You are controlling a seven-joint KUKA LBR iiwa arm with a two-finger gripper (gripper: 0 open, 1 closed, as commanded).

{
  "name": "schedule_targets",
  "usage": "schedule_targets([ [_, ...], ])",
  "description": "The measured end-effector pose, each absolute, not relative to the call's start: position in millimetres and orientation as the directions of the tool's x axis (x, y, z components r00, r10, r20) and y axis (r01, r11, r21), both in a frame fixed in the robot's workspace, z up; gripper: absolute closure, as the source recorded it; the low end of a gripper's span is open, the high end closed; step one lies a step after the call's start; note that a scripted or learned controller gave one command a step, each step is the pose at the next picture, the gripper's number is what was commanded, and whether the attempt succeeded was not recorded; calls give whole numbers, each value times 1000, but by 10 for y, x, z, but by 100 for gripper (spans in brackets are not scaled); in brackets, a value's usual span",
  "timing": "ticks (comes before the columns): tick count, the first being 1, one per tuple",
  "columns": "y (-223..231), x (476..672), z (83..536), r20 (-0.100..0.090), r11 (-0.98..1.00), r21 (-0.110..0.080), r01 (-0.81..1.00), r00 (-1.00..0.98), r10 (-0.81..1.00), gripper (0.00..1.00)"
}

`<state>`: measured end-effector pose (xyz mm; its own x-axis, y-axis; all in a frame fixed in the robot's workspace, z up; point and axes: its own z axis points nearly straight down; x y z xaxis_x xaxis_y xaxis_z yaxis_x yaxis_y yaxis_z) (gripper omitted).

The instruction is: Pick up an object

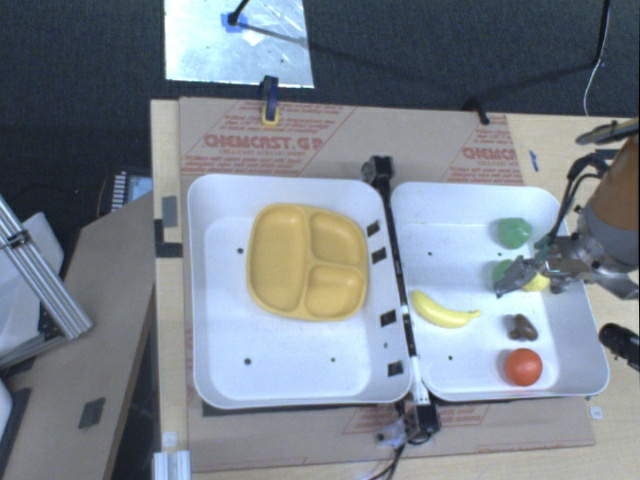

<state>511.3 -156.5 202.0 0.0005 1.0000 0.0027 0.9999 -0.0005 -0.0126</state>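
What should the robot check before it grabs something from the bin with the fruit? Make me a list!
1. Claw is over the right bin: ok.
2. Something sits under the claw: ok, a green thing and a small yellow thing lie right by it.
3. Claw open or shut: cannot tell.
4. Claw already holds something: cannot tell.
5. Banana, red ball, brown lump and green blob lie apart from the claw: ok.
6. Yellow plate lies in the left bin, out of the way: ok.
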Motion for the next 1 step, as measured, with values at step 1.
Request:
schedule_targets([
  [1,-1560,5143,2089,0,3,1,1000,-3,1000,0],
])
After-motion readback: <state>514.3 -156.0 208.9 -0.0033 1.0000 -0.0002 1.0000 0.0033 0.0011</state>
